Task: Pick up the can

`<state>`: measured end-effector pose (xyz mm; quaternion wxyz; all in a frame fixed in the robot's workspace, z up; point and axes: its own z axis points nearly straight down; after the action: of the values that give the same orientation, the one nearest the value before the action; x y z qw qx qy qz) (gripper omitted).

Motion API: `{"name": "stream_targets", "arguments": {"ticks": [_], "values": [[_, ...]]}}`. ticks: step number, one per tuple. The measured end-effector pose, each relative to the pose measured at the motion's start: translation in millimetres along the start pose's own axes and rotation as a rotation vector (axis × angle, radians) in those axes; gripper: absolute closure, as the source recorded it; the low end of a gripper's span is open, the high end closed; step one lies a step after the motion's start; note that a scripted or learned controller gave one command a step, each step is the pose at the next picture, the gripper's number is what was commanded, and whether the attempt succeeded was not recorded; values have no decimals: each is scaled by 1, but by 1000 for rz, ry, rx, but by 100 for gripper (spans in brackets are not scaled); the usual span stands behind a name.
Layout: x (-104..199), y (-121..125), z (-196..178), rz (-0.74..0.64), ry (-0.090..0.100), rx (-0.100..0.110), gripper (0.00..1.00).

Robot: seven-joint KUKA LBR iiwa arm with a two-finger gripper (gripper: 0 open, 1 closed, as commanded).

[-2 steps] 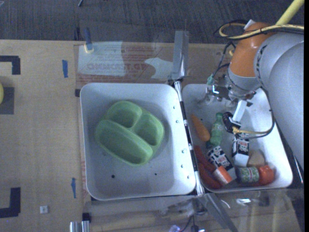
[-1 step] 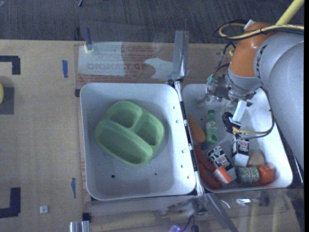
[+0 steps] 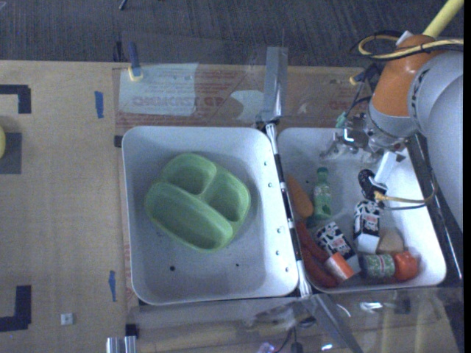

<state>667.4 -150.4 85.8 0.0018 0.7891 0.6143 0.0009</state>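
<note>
Can [image 3: 378, 265] seen lying on its side at right bin's [image 3: 294, 149] front edge, beside tomato [image 3: 407, 265]. Gripper [image 3: 352, 140] held over bin's back; finger state cannot be told.

Two bins, one tray, a clutter of small items.

Two white bins: the left bin [image 3: 140, 219] holds one green tray [image 3: 197, 201] with three compartments. In the right bin [image 3: 430, 252], toward 5 o'clock, lie one can [image 3: 378, 265], one green bottle [image 3: 321, 192], one carrot [image 3: 300, 198], one red pepper [image 3: 315, 259], two cow-patterned cartons [image 3: 333, 237] [image 3: 367, 218], one orange cup [image 3: 339, 265], one tomato-like red piece [image 3: 408, 265] and one tan wedge [image 3: 391, 240]. One gripper [image 3: 360, 140] sits at 12 o'clock.
</note>
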Motion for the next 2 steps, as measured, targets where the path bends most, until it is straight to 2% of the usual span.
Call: {"name": "stream_targets", "arguments": {"ticks": [1, 2], "values": [[-38, 10, 0, 7, 0, -1, 0], [-46, 14, -1, 5, 8, 4, 0]]}}
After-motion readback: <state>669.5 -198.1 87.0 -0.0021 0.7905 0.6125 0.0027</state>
